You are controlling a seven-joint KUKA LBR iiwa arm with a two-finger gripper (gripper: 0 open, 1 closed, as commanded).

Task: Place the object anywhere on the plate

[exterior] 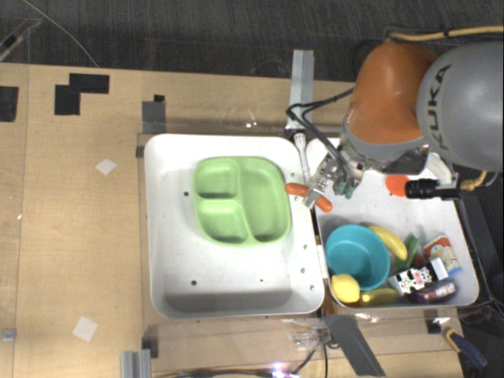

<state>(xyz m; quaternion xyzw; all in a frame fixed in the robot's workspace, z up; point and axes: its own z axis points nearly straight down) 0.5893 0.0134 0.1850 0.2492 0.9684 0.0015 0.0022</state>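
Note:
A green divided plate [239,199] lies in the left white bin [181,282]. My gripper [318,189] hangs over the rim between the two bins, just right of the plate's right edge. It is shut on a slim orange object [297,189]. One end of the object pokes out to the left toward the plate, and the other end shows below the fingers. The object is off the plate, a little beyond its rim.
The right bin [465,290] holds a blue bowl [358,256], a banana [392,242], a yellow lemon [345,288], a small can [442,254] and several other toys. The arm's orange band [390,93] and grey body cover the bin's far right part.

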